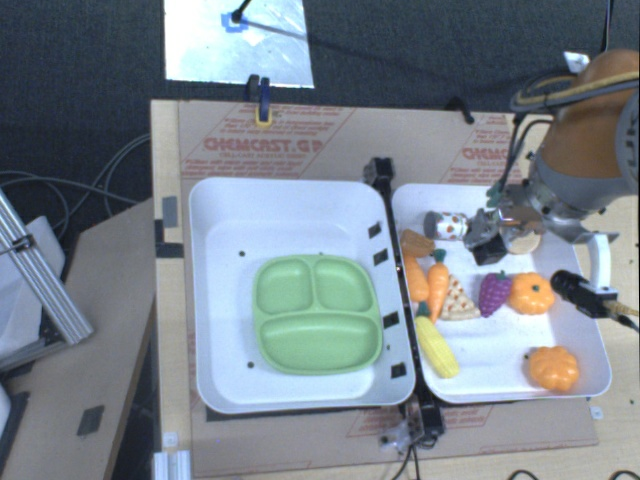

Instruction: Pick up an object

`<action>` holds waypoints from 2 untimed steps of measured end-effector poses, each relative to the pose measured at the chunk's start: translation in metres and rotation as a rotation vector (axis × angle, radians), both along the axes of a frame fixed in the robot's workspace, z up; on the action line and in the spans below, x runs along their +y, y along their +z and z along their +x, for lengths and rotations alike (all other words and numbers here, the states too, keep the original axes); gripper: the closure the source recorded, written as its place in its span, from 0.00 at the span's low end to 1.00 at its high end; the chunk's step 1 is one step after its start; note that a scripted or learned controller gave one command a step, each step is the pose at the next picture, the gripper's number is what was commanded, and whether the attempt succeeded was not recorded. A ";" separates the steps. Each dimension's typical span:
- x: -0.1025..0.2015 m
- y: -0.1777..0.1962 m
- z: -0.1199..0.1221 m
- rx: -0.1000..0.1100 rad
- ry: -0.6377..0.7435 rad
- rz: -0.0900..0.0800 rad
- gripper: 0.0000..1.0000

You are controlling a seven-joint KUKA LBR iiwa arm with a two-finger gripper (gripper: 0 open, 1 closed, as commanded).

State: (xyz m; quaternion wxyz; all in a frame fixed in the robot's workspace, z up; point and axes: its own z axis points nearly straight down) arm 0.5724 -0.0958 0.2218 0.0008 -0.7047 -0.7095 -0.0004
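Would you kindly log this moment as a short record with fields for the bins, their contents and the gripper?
left bin: holds a green divided plate
right bin: toy food, namely corn cob, carrot, pizza slice, purple grapes, two orange pumpkins
gripper: low over the right bin's far side, near the grapes
grasp: nothing visibly between the fingers

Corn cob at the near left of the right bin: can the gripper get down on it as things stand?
Probably yes. The corn cob lies uncovered, beside the bin wall, which may crowd one finger. The gripper sits further back.
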 end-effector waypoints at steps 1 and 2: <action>0.049 -0.001 -0.010 0.000 0.002 0.001 1.00; 0.089 -0.006 -0.030 0.001 0.001 0.000 1.00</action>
